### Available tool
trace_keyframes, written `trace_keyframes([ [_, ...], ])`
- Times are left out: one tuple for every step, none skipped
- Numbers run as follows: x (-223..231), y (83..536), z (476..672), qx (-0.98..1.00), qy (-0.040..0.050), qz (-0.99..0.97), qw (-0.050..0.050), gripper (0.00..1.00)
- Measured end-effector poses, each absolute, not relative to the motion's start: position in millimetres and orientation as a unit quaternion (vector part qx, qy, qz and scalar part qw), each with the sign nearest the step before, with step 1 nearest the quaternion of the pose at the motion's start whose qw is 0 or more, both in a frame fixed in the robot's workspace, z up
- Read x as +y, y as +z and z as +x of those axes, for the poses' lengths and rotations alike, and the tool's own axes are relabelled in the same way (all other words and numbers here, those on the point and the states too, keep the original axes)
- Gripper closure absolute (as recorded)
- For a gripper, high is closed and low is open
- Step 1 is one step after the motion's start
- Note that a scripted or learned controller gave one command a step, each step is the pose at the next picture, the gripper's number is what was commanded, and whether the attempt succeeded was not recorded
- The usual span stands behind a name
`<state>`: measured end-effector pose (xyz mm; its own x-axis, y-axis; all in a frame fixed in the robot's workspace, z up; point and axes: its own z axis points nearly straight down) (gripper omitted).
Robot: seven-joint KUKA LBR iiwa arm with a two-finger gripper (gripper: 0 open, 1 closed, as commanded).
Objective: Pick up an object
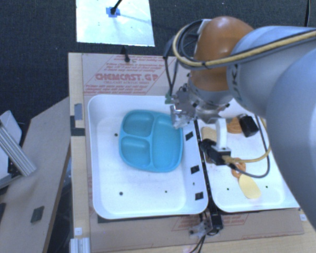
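Note:
A light blue divided plate [149, 141] lies flat in the left white bin [108, 194]. My gripper [189, 121] hangs low over the divider between the two bins, at the plate's upper right corner. Whether it touches the plate's rim cannot be told. The grey wrist and orange band above it hide the back of the right bin [276, 191]. In the right bin lie a yellow flat piece [249, 186], an orange piece [234, 125] and a small black object [248, 125].
A black strip with white markers [198, 167] runs along the wall between the bins. A cable [255, 162] loops across the right bin. A brown board [124, 75] lies behind the bins, and metal rails [10, 149] stand at the far left.

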<state>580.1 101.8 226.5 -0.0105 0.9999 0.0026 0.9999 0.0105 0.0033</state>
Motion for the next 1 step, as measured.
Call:
trace_keyframes([
  [98.0, 226.0, 579.4, 0.709, 0.0005, 0.705, 0.000, 0.00],
])
